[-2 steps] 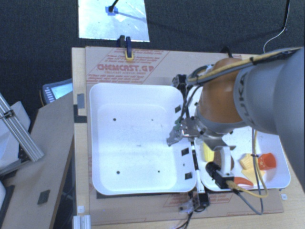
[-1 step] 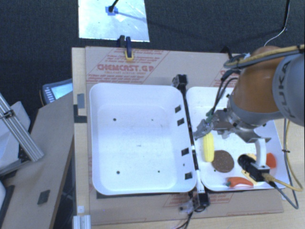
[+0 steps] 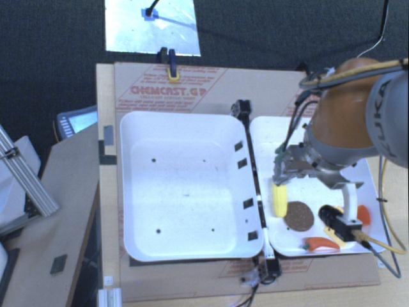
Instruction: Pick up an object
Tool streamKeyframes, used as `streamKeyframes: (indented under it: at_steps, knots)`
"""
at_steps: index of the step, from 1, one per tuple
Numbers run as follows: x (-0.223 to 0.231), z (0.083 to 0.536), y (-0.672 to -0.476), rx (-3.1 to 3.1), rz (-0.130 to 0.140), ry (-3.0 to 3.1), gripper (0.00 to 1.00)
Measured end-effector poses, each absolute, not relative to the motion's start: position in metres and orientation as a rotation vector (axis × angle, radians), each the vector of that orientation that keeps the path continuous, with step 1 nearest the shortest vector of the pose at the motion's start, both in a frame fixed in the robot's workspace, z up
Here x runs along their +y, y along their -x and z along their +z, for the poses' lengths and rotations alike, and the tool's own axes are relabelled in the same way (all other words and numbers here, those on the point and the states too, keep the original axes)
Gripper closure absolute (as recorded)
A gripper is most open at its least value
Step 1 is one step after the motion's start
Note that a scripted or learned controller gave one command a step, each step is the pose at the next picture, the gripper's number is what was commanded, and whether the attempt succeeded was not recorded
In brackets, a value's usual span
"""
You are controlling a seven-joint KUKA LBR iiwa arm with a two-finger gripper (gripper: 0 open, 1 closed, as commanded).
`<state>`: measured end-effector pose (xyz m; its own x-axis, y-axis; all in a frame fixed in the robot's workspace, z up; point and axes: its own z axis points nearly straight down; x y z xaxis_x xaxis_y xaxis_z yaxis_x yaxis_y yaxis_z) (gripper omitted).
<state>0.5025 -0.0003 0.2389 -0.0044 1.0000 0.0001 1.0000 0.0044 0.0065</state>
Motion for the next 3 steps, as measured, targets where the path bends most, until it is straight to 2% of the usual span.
streamKeyframes:
  at_steps: [1,2,3]
  knots:
    - [0.066,0.189,-0.551,2.233,0.004,-2.210,1.00]
    - [-0.011,0.303,-0.601,2.208,0.014,-2.215,1.00]
    - [0.070,0.261,-0.593,2.234,0.001,-2.211,1.00]
